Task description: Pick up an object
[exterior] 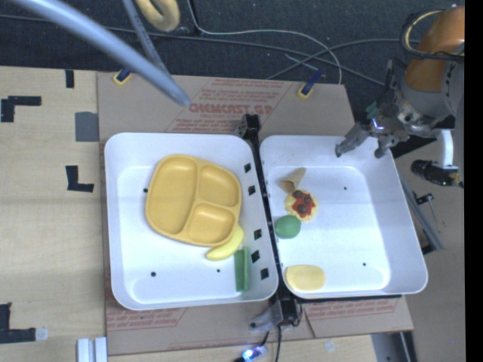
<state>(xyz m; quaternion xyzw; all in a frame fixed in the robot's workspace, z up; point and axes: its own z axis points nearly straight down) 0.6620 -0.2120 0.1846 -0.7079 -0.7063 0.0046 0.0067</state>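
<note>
You are looking down at a slant on a wooden bench with a sheet of brown cardboard [226, 105] under 2 shallow white bins set side by side.

The left bin [124, 202] holds a yellow plate [192, 200] with 3 compartments, lying flat and taking up most of the bin's upper middle. A yellow banana [226, 245] touches the plate's lower right edge. Just below the banana, a slim green stick-shaped item [241, 270] lies along the bin's right wall, pointing toward the near edge.

The right bin [377, 225] holds 4 small things, all grouped along its left side. Farthest from you is a tan cone-shaped piece [295, 177]. Just below it sits a small pizza slice [301, 204] with red and dark toppings. A round green ball [287, 227] touches the slice's lower left edge. Nearer the front edge, apart from the ball, lies a flat pale yellow oval [305, 277].

The arm [434, 51] enters from the upper right, grey with an orange band. Its gripper [362, 145] hangs at the right bin's far right corner, above the rim, well apart from every object. The 2 fingers [346, 146] are spread, with nothing between them.

Black cables [302, 47] cross the dark floor beyond the bench.
</note>
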